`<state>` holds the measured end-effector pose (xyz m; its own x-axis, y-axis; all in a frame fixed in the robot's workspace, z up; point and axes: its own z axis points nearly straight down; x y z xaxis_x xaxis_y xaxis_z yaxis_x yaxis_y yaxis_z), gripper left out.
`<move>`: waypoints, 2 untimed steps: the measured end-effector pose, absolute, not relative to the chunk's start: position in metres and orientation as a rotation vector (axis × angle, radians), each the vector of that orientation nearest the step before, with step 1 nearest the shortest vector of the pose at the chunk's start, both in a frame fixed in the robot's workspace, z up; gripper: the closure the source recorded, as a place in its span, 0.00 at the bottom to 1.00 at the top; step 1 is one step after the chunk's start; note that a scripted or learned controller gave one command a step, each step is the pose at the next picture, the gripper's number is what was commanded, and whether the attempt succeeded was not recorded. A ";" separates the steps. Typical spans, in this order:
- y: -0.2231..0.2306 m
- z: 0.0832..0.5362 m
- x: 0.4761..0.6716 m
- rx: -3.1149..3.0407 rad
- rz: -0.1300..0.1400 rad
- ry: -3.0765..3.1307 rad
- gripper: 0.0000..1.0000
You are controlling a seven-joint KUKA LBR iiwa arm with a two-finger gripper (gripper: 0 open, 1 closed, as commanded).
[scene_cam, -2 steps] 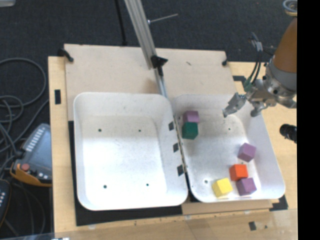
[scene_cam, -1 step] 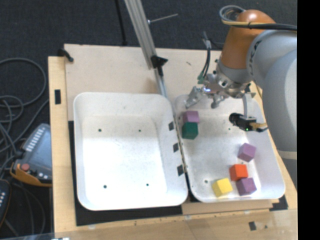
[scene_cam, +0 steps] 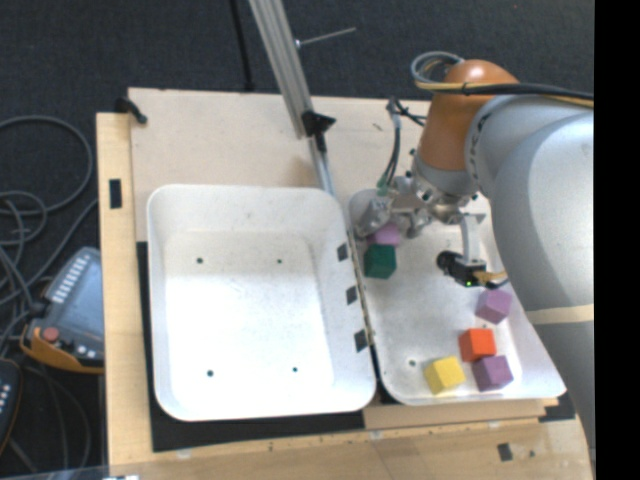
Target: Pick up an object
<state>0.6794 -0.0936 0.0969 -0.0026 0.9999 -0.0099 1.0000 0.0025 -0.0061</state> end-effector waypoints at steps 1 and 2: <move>-0.094 0.110 0.680 2.213 -0.014 2.223 1.00; -0.007 0.203 0.673 2.208 0.011 2.229 1.00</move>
